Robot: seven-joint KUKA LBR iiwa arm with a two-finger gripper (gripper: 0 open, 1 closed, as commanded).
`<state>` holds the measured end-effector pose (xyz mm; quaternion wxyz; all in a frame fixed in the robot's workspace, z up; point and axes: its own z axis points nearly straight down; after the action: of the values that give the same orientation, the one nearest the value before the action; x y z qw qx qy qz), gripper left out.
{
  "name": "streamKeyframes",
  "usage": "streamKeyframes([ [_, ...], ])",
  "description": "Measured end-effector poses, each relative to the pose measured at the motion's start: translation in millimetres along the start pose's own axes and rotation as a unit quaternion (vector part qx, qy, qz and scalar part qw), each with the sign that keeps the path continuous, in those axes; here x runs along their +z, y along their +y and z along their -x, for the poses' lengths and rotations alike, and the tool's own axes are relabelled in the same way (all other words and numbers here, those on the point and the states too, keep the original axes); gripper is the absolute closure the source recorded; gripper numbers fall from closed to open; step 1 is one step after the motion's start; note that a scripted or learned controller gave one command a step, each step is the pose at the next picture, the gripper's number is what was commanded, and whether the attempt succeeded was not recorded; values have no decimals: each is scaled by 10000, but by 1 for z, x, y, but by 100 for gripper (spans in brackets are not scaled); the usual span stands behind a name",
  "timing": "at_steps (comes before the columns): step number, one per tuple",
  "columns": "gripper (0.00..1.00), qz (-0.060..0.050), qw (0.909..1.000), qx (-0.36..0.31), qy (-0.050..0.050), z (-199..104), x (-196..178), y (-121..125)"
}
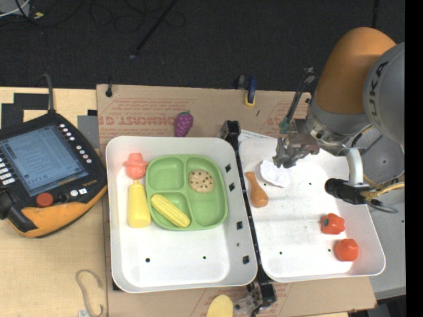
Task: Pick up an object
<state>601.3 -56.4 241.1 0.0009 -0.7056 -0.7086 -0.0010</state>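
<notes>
From the camera above the bench, the arm [357, 78] reaches in from the right, and its gripper [285, 158] hangs low over the far part of the right bin [310, 263], directly above a small white object [272, 174] lying there. How the tool is set is impossible to judge from this angle (dark metal against the pale bin floor). An orange carrot-like piece [256, 189] lies just beside the white object, near the divider between the bins. Two red items [332, 224] [346, 249] sit well apart from the gripper toward the near right corner. In the left bin [172, 269], a green divided tray [215, 210] holds a cookie [200, 181] and a corn cob [170, 210]; a yellow bottle [137, 204] and a pink piece [135, 166] lie beside the tray.
</notes>
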Motion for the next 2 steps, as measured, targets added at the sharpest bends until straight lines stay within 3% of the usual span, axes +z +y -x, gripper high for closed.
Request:
streamKeyframes([
  [1, 100, -6, 10000, 5, -4, -50, 3, 15],
  [2, 100, -25, 10000, 8, -14, -52, 23, 13],
])
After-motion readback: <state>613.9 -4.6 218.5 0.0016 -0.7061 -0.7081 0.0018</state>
